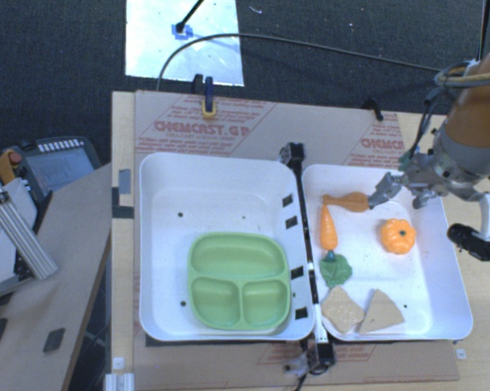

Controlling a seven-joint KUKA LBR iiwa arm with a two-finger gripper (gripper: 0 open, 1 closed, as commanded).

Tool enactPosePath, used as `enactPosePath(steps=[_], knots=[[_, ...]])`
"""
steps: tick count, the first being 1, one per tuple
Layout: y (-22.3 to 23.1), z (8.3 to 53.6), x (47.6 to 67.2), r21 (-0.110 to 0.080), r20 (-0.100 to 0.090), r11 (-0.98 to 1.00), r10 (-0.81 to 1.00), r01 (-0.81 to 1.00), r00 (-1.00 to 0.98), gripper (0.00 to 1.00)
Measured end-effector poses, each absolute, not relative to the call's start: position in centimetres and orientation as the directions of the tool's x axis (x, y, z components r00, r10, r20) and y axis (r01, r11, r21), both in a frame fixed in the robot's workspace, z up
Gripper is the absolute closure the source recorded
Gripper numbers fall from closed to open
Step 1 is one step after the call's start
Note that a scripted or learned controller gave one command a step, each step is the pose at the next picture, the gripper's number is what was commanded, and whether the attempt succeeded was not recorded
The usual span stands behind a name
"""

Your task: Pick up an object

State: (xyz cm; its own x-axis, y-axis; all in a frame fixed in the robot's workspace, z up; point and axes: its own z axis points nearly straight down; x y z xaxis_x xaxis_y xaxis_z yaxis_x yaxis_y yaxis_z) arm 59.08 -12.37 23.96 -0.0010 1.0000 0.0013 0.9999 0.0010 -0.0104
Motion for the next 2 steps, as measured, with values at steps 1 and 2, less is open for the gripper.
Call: enactPosePath(steps=[1,2], knots=[[-12.3,24.6,59.3,0.001,0.000,0.003,1.000,1.000,-0.003,0.00],[-12.2,18.4,59.1,-0.002,0.000,0.001,1.000,1.000,-0.001,0.00]])
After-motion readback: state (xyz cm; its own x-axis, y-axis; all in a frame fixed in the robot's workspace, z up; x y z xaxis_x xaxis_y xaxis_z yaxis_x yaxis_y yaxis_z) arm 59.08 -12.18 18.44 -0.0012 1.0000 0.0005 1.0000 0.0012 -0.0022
